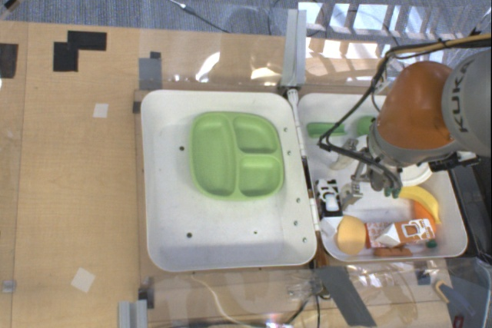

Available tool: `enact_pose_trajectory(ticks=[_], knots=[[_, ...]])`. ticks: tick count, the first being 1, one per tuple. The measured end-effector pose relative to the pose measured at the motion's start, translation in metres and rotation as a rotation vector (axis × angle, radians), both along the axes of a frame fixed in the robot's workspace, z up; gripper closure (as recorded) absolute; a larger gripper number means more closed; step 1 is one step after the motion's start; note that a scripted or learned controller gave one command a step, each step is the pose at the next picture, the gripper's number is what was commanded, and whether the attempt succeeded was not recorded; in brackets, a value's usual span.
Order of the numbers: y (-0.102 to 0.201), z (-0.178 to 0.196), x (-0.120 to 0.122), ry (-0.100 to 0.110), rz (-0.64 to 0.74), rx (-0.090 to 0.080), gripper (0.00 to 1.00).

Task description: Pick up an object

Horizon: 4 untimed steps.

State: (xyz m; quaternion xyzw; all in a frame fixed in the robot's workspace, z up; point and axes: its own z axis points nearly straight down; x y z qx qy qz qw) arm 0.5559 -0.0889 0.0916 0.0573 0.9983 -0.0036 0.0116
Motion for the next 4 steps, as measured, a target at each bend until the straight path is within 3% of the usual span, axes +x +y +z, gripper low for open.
enact_pose_trajectory(ticks=[1, 3, 4], knots=[[0.0, -0.001, 0.062, 0.003, -0.031, -0.002, 0.0], [-0.005, 0.0, 0.046, 0.0, -0.205, -0.001, 0.0], [-0.012, 0.0, 0.034, 0.001, -0.467, -0.004, 0.0]])
